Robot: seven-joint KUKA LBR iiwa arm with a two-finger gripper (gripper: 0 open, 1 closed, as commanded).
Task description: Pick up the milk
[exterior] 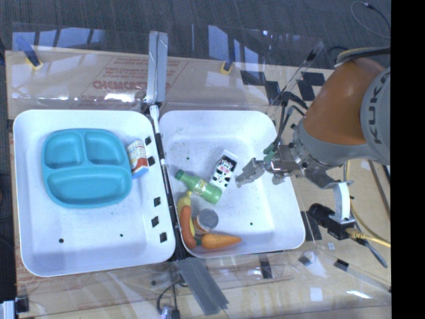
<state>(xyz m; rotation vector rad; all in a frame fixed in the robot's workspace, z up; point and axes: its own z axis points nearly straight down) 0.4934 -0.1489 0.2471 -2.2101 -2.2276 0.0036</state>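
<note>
Milk, the small white cow-patterned carton [224, 169], lies flat mid-frame in the right-hand shallow white bin [265, 228], just above the green plastic bottle [199, 186]. My end effector [247, 173] hovers just right of it; I cannot tell its state. Grasping and lifting remain undone.

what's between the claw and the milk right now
Nothing visible. The claw sits just right of the small white, black-patterned milk carton in the right white bin, with bare bin floor between them. The green plastic bottle lies on the carton's far lower-left side.
</note>
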